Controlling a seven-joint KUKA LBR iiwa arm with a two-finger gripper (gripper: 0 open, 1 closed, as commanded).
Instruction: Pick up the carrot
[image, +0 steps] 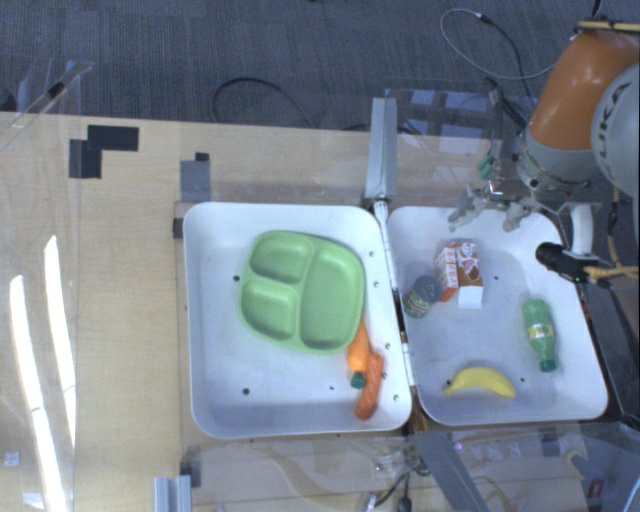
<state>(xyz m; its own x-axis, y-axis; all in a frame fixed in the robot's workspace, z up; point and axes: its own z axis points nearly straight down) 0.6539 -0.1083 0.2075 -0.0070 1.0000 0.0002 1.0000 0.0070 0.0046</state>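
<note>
Carrot (366, 376) lies in left bin (215, 400), near its right wall, just beside green divided plate (302, 290). End effector (493, 208) hangs over right bin's (590, 400) far edge, fingers spread, nothing between them, well apart from carrot.

Left bin (215, 330): divided plate (303, 290) centre, carrot (365, 375) by its near-right corner, against the bin's right wall. Right bin (590, 385): carton (460, 272) with can (423, 296) just left, bottle (539, 333) right, banana (480, 382) in front. Gripper (493, 205) seems over that bin's far edge.
</note>
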